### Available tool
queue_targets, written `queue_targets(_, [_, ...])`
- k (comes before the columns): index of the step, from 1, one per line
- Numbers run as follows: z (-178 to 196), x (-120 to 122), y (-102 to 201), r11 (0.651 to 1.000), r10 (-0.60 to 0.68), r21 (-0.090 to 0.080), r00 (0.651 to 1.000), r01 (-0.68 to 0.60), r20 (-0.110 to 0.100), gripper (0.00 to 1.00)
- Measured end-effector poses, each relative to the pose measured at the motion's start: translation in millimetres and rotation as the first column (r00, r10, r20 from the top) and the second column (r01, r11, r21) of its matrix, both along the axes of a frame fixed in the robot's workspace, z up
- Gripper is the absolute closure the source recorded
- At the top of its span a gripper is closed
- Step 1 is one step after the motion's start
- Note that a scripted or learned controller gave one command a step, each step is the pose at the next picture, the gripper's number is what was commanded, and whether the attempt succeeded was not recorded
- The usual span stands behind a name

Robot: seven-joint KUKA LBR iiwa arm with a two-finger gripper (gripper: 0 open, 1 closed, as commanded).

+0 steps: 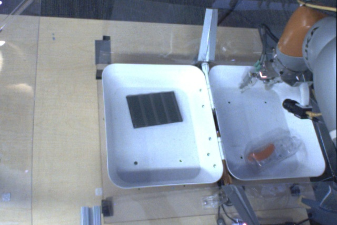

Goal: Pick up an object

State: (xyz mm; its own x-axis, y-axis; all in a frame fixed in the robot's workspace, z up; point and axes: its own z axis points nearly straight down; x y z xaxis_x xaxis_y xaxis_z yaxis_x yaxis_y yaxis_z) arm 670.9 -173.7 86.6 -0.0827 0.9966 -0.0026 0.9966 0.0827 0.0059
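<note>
In the left bin (113, 160) a dark ribbed rectangular pad (154, 108) lies flat, a little left of centre. Near the front of the right bin (231, 166) lies a clear plastic item with an orange piece inside it (268, 153). My gripper (257, 83) hangs over the back right part of the right bin, well behind the clear item. Its two fingers stand apart and open, with nothing between them.
A metal post (208, 34) rises behind the seam between the two bins. The arm's grey body and orange band (297, 34) fill the right side above the right bin. The wooden bench (52, 113) stretches out to the left.
</note>
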Motion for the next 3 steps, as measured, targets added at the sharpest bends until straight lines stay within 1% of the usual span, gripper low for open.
queue_targets(1, [64.8, -23.4, -31.3, 0.993, -0.114, 0.0, 0.993, 0.114, 0.002, 0.0])
queue_targets(2, [2.0, -63.2, -0.3, 0.993, -0.122, 0.002, 0.993, 0.122, 0.004, 0.0])
queue_targets(3, [99.8, -72.9, -8.1, 0.946, -0.324, 0.002, 0.946, 0.324, 0.0, 0.0])
